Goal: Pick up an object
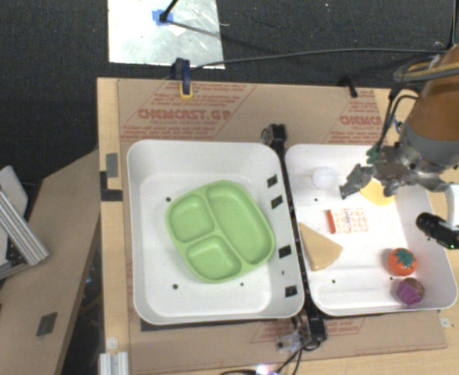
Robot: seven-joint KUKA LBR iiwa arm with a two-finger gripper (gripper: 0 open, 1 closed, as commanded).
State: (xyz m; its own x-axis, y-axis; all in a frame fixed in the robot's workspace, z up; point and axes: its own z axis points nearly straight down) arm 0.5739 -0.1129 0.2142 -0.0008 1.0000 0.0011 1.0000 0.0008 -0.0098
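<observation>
The likeliest target was a yellow object (pixel 377 194) lying flat on the floor of the right bin (pixel 448 291), toward that bin's one o'clock corner, and partly hidden under the gripper (pixel 360 180), which hung directly over its nine o'clock edge. Whether the jaws were spread or pressed together could not be told, since the dark fingertips blurred into one shape, and nothing showed between them. Just at the gripper's nine o'clock sat a white ball (pixel 324 178), nearly lost against the white floor. At the yellow object's seven o'clock lay a red-printed card (pixel 347 221), and farther the same way a tan wedge (pixel 320 249) rested against the divider. Well apart, toward the bin's five o'clock corner, stood an orange fruit (pixel 401 262) with a purple piece (pixel 409 291) just below it. The left bin (pixel 147 158) held a green divided plate (pixel 218 230). Both bins sat on a cardboard-covered bench (pixel 206 108). The step in hand looked like the approach, with no grasp made. The next move would call for a straight descent with the fingers set either side of the thin yellow piece, whose flatness could let it slip.
</observation>
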